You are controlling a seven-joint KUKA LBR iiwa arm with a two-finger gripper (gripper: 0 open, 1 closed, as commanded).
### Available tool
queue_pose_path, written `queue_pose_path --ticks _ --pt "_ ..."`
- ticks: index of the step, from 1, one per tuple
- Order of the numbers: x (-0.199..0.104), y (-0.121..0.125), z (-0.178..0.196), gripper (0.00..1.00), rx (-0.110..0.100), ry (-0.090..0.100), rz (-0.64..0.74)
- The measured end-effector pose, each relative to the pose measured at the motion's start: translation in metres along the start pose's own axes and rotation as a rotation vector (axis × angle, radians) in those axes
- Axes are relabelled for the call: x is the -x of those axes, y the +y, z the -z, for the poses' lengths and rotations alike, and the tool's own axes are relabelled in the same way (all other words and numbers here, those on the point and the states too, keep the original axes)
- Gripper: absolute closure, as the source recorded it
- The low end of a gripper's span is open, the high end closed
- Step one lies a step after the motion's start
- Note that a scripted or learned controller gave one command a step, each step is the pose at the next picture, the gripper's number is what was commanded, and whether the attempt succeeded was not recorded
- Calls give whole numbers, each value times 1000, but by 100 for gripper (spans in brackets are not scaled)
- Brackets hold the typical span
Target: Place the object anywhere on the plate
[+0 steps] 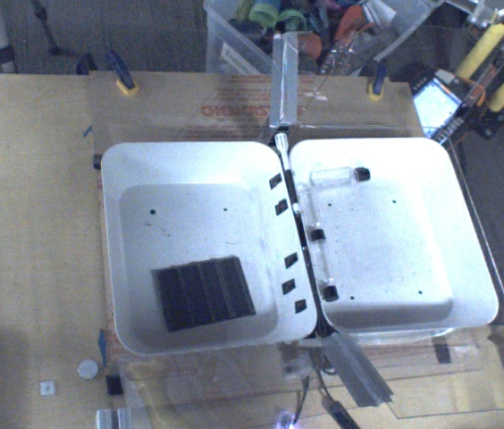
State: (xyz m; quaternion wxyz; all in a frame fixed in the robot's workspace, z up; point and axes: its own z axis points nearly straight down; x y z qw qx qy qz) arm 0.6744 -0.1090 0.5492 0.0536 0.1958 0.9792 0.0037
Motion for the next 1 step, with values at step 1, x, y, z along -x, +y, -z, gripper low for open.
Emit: queue_pose_path --ticks 1 --pt "2 1 13 100 3 -12 1"
